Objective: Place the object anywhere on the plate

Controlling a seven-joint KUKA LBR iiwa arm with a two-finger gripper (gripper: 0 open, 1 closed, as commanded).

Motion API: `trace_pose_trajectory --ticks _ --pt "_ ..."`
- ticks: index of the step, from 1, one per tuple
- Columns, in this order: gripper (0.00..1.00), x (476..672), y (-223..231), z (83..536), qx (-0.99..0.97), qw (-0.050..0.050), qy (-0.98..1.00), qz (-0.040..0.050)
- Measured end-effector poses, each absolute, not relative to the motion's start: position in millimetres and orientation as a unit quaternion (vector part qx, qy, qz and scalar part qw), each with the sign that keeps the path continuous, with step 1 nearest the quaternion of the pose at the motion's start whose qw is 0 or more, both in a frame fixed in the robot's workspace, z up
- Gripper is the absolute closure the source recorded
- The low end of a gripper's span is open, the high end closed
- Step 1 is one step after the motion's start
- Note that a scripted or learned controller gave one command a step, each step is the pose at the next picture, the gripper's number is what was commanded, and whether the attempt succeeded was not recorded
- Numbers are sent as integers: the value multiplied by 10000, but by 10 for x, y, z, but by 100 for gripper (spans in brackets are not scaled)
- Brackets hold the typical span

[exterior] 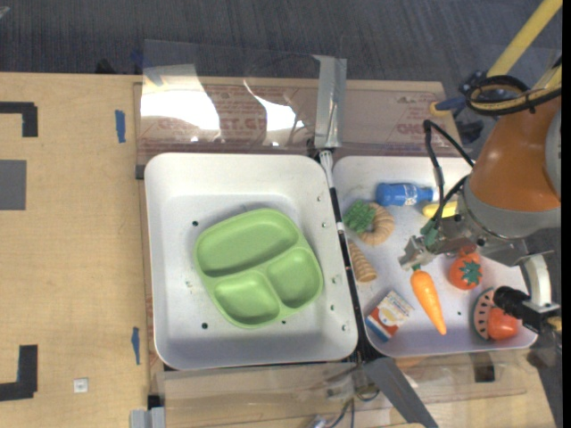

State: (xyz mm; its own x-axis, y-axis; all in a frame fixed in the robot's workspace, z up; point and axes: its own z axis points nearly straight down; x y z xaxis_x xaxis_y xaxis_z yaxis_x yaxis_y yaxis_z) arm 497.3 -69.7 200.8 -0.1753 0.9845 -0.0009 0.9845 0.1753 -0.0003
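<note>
The hand [417, 250] hovers low in the right white bin [401, 172], just left of the orange plastic carrot [428, 300]; its grip I cannot tell. The green three-compartment plate [257, 266] waits in the left bin [169, 239]. Judged step: picking; next, a secure grasp.

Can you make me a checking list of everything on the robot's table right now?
Surface: two white bins side by side on a bench.
Job's things: green plate with three sections, in the left bin, nothing on it.
Clutter: carrot, tomato, blue bottle, small carton, all in the right bin.
Grippers: gripper low over the right bin, above the carrot.
Cables: black cables by the arm.
Surroundings: grey floor.
</note>
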Motion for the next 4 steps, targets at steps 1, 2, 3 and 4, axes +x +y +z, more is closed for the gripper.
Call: trace_pose_trajectory --ticks 1,2,3,4 --pt "100 4974 -741 2296 6053 31 7960 8" --pt "100 4814 -550 2719 5159 33 8567 9" --pt "0 4812 -549 2715 5157 29 8567 6" --pt "0 4812 -549 2715 5157 29 8567 6"
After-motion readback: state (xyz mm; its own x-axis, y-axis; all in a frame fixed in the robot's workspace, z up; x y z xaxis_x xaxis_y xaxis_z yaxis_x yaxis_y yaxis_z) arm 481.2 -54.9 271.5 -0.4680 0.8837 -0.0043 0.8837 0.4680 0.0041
